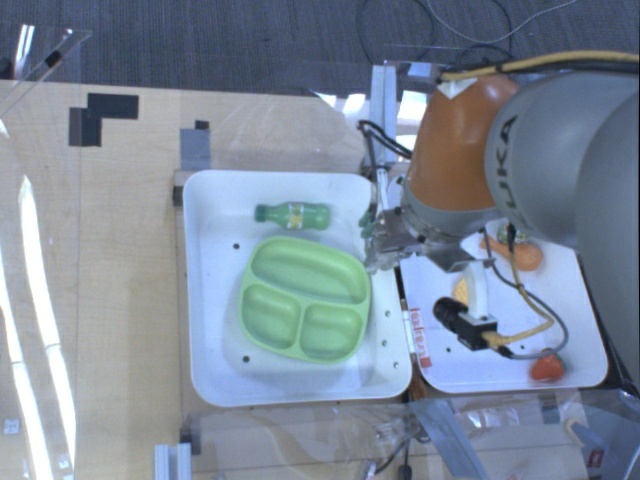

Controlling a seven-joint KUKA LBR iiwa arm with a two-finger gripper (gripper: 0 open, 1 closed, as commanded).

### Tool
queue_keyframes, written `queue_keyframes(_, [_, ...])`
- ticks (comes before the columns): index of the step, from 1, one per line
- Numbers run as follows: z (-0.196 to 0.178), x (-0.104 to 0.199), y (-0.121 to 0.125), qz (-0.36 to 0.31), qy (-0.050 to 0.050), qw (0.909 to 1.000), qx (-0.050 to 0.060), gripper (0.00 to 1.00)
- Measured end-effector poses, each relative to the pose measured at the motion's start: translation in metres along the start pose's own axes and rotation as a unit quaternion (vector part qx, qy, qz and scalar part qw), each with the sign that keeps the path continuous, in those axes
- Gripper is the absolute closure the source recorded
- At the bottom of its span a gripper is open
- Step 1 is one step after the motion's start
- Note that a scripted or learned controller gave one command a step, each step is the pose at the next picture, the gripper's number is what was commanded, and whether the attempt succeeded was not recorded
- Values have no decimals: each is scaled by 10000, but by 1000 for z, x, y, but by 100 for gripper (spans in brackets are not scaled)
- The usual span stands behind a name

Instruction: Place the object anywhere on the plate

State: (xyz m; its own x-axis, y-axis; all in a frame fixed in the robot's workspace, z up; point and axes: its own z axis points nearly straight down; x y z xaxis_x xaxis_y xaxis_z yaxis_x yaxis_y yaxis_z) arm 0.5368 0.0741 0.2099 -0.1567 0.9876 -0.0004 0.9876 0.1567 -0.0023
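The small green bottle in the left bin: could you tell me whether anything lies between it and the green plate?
Nothing visible does. The small green plastic bottle lies on bare white bin floor just beyond the green divided plate, with only a narrow open strip between them.

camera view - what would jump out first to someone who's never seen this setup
The big grey arm with its orange band fills the upper right, reaching over the seam between the two bins. Next comes the green divided plate in the left bin, with a small green bottle lying just above it.
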Motion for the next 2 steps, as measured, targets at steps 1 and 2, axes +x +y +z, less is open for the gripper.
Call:
queue_keyframes(1, [-30,-148,-51,643,-10,9979,-29,100])
queue_keyframes(2, [29,-116,-67,2539,6,9672,2,100])
